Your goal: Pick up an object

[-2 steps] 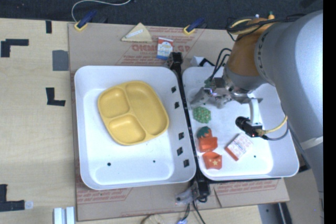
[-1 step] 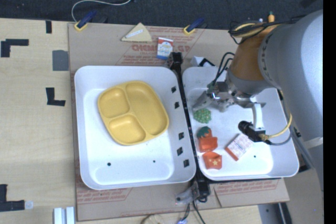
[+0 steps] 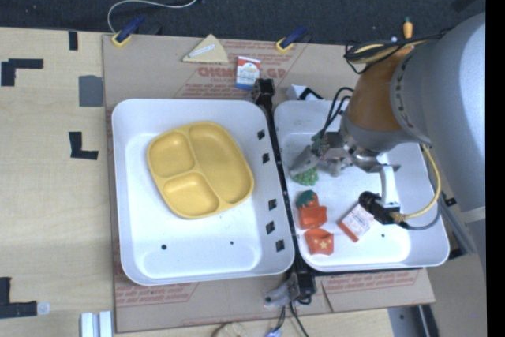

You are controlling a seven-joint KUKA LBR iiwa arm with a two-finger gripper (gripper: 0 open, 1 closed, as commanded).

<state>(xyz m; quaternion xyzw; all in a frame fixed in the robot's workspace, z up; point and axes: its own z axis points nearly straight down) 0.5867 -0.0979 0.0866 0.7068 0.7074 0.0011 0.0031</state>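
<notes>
Claw [image 3: 309,162] sits low in the right bin [image 3: 426,249], over by that bin's left wall, right of frame centre. Can't tell if it's spread or pressed together, the arm [image 3: 379,102] and wrist hardware cover too much of it. Its tip is just above a small green thing [image 3: 306,177], maybe touching it, but I can't see anything actually pinched.

Below that green piece, same bin, there's a red block [image 3: 313,215], then another red block [image 3: 319,241] with a pale mark on it, lower down. Right of those lies a small red and white packet [image 3: 356,223], tilted.

Left bin [image 3: 130,170] holds a yellow tray [image 3: 200,168] with three compartments, sitting at a slant.

On the cardboard at the top centre of the frame: a little red and white carton [image 3: 248,73] and a tan wedge [image 3: 207,50] to its left.
</notes>
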